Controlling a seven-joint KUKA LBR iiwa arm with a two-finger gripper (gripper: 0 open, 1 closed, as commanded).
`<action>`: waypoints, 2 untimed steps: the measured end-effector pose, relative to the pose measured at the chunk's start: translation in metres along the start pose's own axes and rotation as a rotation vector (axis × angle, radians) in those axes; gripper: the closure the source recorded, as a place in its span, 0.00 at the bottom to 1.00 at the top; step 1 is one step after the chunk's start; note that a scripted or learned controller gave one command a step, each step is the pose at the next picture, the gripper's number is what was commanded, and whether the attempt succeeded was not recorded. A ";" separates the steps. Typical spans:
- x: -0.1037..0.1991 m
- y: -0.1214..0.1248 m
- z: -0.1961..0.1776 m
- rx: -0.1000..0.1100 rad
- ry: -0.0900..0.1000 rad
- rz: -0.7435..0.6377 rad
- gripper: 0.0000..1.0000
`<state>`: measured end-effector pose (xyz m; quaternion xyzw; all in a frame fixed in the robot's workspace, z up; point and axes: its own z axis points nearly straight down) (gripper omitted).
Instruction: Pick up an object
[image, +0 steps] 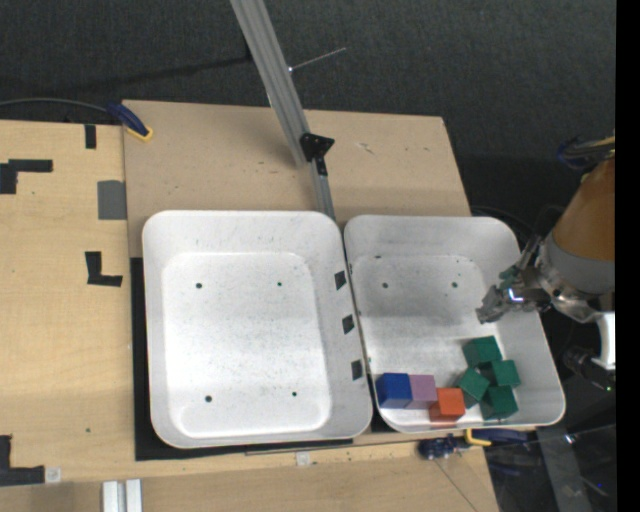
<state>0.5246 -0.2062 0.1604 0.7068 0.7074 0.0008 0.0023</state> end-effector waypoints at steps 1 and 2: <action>0.000 -0.007 -0.058 0.000 0.000 -0.001 1.00; 0.000 -0.011 -0.102 0.000 0.000 -0.001 1.00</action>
